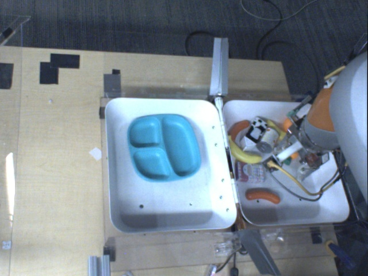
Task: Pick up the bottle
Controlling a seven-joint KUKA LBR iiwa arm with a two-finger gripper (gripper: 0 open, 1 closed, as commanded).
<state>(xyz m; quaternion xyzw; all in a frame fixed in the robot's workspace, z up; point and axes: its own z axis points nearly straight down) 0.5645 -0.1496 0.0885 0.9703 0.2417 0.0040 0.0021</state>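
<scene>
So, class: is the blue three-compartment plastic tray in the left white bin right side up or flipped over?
Right side up. The blue three-compartment plastic tray lies flat in the left white bin, its three hollow compartments facing upward.

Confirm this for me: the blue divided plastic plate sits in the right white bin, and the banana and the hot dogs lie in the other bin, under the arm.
Not quite. The camera view shows the blue divided plastic plate in the left shallow white bin, not the right one. The yellow banana and the orange hot dogs lie in the right shallow white bin, where the grey arm with the orange band reaches in.

Grey arm (pixel 351 96) reaches from right, gripper (pixel 275 152) lowered leftward.
</scene>
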